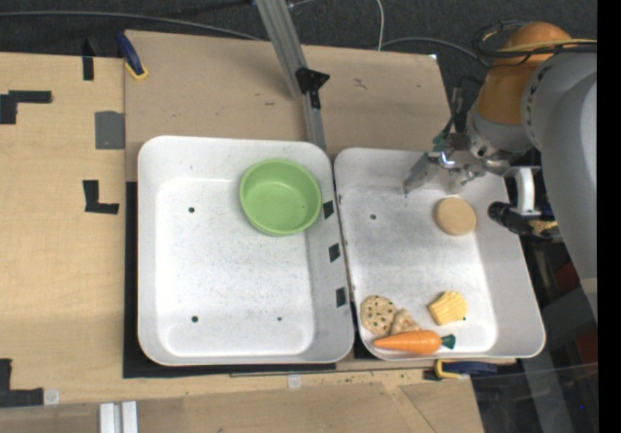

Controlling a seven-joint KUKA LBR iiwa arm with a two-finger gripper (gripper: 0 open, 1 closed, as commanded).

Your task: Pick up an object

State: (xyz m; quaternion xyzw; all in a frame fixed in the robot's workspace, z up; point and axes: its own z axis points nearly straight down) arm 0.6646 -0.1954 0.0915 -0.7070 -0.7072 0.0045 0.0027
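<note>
Currently gripper (434, 172) hovers over right bin (388, 179), beside a tan disc (455, 216). Nothing sits between its fingers; open or closed, cannot tell.

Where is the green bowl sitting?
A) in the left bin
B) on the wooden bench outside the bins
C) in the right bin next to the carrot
A: the green bowl rests inside the left bin, near its back right corner, while the carrot lies in the right bin.
</note>
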